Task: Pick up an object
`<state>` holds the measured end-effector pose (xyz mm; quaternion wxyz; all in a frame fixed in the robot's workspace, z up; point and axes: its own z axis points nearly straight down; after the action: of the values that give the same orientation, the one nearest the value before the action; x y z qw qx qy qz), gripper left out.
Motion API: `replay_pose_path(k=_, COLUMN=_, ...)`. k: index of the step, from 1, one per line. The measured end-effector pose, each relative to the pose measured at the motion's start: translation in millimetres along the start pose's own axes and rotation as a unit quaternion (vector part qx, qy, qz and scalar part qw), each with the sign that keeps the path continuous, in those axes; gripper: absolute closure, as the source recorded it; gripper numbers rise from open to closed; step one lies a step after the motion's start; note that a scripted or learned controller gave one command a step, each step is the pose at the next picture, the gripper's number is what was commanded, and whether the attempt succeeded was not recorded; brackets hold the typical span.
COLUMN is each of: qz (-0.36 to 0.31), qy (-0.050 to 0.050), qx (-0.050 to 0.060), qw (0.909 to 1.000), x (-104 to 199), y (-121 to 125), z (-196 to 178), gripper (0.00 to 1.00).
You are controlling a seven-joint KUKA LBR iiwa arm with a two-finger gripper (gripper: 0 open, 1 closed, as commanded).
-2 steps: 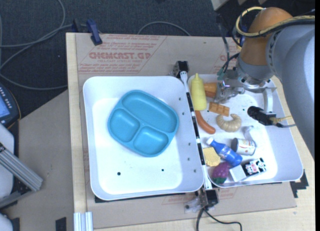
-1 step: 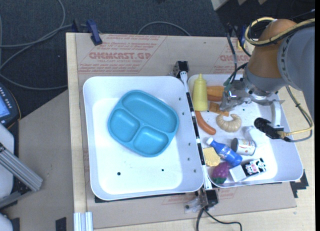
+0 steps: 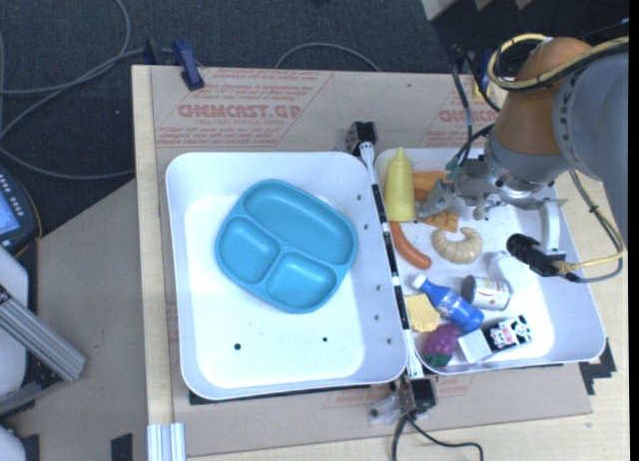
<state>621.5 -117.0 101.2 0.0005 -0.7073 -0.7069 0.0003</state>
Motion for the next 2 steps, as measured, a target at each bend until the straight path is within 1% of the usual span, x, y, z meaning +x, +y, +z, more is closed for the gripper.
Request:
replay_pose_path(k=1, qz=0.0, qy=0.0, qx=-0.001, qw=1.0, x=0.2, y=0.5, z=-10.3, gripper=1.0)
replay_pose_path(k=2, qz=0.0, qy=0.0, qx=-0.001, qw=1.0, x=0.1, y=0.4, z=-10.0, gripper=0.0)
